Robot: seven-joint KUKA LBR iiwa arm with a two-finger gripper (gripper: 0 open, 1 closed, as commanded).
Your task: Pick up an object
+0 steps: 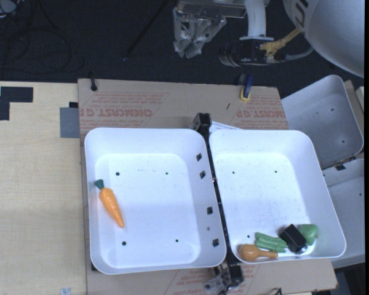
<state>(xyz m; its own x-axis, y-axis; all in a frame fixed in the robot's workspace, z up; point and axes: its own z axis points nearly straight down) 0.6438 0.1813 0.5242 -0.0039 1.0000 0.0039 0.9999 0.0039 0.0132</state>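
An orange carrot (111, 207) with a green top lies near the left wall of the left bin (144, 141). In the front right corner of the right bin (264, 141) several small things are bunched together: a green pod (270, 242), an orange gourd-shaped piece (256, 252), a black block (293, 238) and a light green piece (309, 231). My gripper (192, 42) hangs high at the top of the view, behind the bins and far from every object. Nothing shows in it.
The bins rest on a cardboard sheet (172, 103) over a wooden bench. A black divider clip (202, 123) sits where the bins meet. A blue and yellow clamp (246, 88) stands at the cardboard's back edge. White panels lie at the right.
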